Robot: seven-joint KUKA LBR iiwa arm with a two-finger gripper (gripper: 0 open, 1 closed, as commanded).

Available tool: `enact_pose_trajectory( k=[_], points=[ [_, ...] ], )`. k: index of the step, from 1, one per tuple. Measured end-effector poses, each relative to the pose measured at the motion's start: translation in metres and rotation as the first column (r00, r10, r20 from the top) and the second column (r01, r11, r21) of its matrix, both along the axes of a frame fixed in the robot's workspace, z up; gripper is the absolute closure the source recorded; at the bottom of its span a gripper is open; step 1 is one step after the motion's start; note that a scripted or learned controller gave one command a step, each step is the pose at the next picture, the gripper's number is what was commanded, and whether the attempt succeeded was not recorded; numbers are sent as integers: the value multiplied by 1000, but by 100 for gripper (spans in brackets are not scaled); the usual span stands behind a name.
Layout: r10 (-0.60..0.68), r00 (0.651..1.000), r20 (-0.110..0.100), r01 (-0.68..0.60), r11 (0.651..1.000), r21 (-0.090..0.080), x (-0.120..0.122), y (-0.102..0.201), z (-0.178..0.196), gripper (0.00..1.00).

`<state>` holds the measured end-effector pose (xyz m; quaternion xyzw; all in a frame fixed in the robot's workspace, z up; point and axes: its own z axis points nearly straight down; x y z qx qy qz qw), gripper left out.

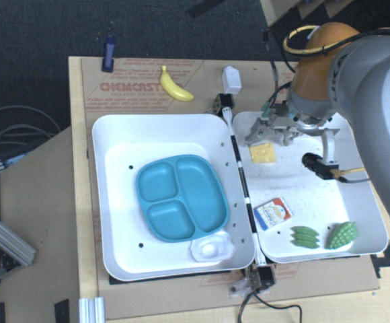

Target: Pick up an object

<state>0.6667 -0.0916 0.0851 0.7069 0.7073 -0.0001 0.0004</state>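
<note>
In the right bin point(356, 200), a yellow block point(263, 154) lies near the back left corner. My gripper point(270, 134) hovers just behind and above it, open, with nothing between its fingers. Further forward lie a white packet with red and blue print point(272, 212), a green pea pod point(304, 236) and a bumpy green piece point(341, 235).
The left bin point(114, 180) holds a blue divided plate point(180, 197) and a white fried-egg piece point(210, 248) at its front right. A banana point(175, 86), a small blue item point(108, 54) and a white item point(231, 79) lie on the bench behind the bins.
</note>
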Motion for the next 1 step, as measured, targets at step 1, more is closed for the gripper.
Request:
enact_pose_trajectory(
  k=[1],
  points=[
    [-1,1000,0,1,1000,0,0,-2,0,0]
  ],
)
